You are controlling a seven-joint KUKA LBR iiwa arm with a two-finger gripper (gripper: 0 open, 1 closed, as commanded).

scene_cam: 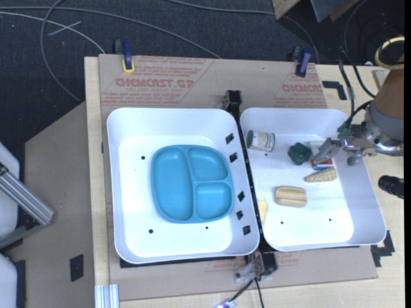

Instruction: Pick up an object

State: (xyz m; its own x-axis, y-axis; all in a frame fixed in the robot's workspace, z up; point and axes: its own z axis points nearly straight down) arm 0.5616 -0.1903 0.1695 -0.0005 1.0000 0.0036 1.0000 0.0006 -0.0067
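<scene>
My gripper [336, 160] hangs over the right part of the right bin [359, 226], open, with nothing held between its fingers. Just below it lies a pale yellow corn-like piece [321, 176]. A dark green object [299, 153] sits to the gripper's left, and a small red and blue item [319, 166] lies between the two. A tan bread roll [290, 196] rests nearer the bin's middle. A small white can [261, 140] lies on its side at the bin's far left. A yellow sliver [262, 210] sits by the left wall.
The left bin [128, 140] holds a blue divided plate [191, 183]. A black divider with clips [239, 165] runs between the bins. The grey arm [388, 124] comes in from the right. Cables lie beyond the bench at the back.
</scene>
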